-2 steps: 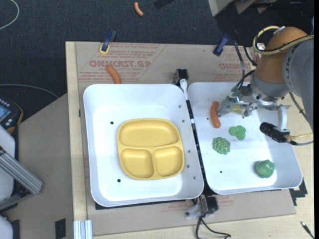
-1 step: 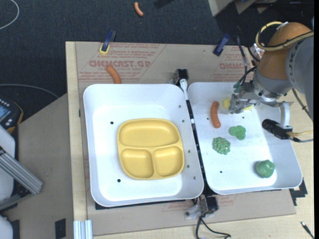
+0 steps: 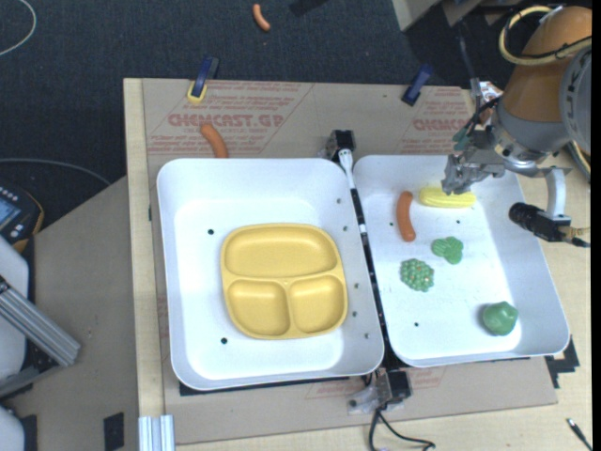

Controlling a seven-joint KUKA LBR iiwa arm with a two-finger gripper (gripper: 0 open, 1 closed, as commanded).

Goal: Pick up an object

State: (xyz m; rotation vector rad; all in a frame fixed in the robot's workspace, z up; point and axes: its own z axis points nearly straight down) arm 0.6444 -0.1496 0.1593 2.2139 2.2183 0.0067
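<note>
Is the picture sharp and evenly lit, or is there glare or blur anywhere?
In the camera view, light is soft and even; the white bins look bright without harsh glare; shadows under the yellow tray are faint; the gripper looks slightly soft.

Red print on the brown board (image 3: 282, 111) under the bins reads "CHEMCAST GP", repeated and partly hidden at right.

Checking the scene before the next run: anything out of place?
Yes. Two orange sausage-like pieces lie outside the bins: one on the board behind the left bin, one on the dark floor beyond the bench. Everything else sits in the bins.
</note>
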